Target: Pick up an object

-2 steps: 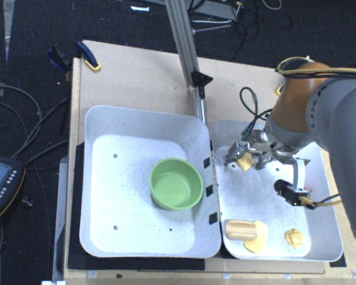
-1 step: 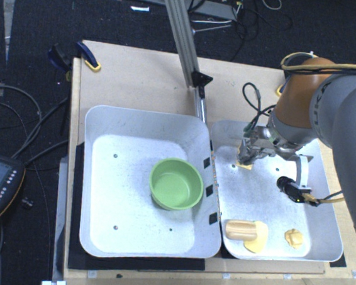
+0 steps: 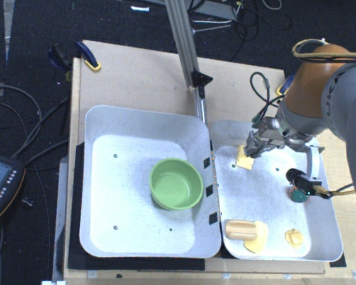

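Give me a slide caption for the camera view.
Gripper over a yellow block in the right bin.

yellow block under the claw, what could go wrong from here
The claw sits over one edge of the yellow block, so an off-centre grip may tip it or let it slip out. The block lies near the right bin's left wall, where a nudge could wedge it against the rim. The cable looping by the wrist could snag as the arm lifts.
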Tool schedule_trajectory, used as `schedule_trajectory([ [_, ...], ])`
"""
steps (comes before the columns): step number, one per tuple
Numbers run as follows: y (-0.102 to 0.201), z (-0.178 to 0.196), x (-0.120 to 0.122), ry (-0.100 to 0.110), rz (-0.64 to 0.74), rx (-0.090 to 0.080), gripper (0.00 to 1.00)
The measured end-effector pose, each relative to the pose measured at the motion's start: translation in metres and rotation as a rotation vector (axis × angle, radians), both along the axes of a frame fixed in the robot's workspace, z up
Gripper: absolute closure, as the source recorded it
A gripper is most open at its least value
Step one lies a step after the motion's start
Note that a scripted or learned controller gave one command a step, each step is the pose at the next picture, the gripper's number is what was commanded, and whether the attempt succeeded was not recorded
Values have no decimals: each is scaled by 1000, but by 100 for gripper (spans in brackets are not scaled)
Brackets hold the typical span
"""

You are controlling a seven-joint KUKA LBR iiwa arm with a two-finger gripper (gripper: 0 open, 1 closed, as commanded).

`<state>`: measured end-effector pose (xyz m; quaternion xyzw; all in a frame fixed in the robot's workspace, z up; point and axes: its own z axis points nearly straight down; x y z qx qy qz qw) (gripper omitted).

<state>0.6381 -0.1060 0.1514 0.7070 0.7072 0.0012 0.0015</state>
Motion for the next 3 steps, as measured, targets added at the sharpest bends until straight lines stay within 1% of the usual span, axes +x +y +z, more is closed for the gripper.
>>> schedule_trajectory([
  [1, 0, 42, -1, 1, 0, 0, 100],
  [2, 2, 105, 2, -2, 0, 0, 100],
  [3, 2, 151, 2, 0, 0, 0, 100],
])
